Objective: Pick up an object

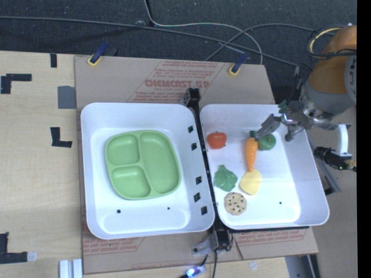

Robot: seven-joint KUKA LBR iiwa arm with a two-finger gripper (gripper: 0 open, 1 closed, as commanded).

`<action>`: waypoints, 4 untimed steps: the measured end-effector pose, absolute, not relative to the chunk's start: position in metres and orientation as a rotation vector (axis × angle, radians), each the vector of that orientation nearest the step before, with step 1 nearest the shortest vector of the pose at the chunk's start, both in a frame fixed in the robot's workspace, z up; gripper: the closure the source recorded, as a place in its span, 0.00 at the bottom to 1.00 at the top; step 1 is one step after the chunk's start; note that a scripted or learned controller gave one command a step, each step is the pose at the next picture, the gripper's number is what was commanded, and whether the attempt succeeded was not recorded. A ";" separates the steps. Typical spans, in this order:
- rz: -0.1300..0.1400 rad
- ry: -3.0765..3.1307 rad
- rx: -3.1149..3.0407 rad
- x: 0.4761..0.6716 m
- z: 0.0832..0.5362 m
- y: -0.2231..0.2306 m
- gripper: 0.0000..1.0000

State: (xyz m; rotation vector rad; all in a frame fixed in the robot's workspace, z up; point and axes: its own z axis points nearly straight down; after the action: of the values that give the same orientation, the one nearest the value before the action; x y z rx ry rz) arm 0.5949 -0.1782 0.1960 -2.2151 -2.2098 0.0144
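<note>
While the gripper [271, 127] is hung over the right bin's [307, 210] far edge, right by the toy carrot's [250, 153] leafy top, nothing is gripped yet; whether it's open can't be told. Lowering squarely over the carrot is still needed.

2 white bins [93, 155], green tray [142, 164], tool [268, 129] over carrot [250, 153]

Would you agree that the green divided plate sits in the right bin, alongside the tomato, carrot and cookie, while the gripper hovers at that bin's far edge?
Not quite: the camera view shows the green divided plate in the left bin. The tomato, carrot and cookie do lie in the right bin, and the gripper is at its far edge.
</note>
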 end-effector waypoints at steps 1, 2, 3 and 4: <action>0.002 -2.222 -2.219 0.598 0.205 -0.178 0.00; 0.006 -2.221 -2.217 0.594 0.161 -0.175 0.00; 0.008 -2.219 -2.216 0.587 0.097 -0.175 0.00; 0.002 -2.225 -2.220 0.588 0.086 -0.175 0.00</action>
State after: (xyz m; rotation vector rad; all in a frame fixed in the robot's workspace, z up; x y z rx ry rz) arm 0.5876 -0.1746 0.0856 -2.2204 -2.2248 0.0023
